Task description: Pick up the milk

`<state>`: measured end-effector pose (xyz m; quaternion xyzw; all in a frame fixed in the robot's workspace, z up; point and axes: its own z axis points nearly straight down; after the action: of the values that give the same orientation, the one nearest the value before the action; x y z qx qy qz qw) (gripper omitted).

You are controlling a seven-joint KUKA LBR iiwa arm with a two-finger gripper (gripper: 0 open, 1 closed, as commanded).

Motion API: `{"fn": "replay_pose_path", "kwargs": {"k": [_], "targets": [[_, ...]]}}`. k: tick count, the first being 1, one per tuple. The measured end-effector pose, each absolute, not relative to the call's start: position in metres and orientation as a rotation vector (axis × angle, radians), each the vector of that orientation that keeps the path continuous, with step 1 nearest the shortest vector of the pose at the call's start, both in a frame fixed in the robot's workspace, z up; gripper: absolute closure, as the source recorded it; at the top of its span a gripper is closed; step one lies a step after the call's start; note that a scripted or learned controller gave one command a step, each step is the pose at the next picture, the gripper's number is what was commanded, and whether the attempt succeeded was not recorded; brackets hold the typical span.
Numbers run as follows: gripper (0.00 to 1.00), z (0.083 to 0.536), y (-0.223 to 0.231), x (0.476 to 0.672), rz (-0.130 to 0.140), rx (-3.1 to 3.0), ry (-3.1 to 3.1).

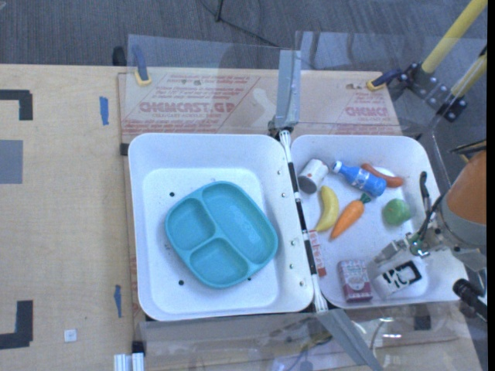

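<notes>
Where gripper point(402, 263) hovers, perhaps above milk point(354, 279), right bin point(424, 151).

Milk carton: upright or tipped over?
Tipped. The milk carton lies flat on the right bin's floor, broad face up, beside the hand.

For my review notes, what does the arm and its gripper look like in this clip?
At the right edge the arm shows a rounded orange band above grey casing. A thin dark cable curves down along it toward the wrist. The gripper is a metallic grey assembly with a small greenish spot near its top and a white block bearing black markings at its lower end.
</notes>
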<state>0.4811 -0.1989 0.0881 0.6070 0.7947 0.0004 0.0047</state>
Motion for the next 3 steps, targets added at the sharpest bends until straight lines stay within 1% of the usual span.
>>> {"fn": "replay_pose_path", "kwargs": {"k": [1, 2, 3], "targets": [[1.0, 0.1, -0.202, 0.483, 0.003, 1.9, 2.475], [0.0, 0.099, -0.202, 0.483, 0.003, 1.901, 2.475], [0.0, 0.088, -0.195, 0.481, 0.0, 1.628, 2.677]]}}
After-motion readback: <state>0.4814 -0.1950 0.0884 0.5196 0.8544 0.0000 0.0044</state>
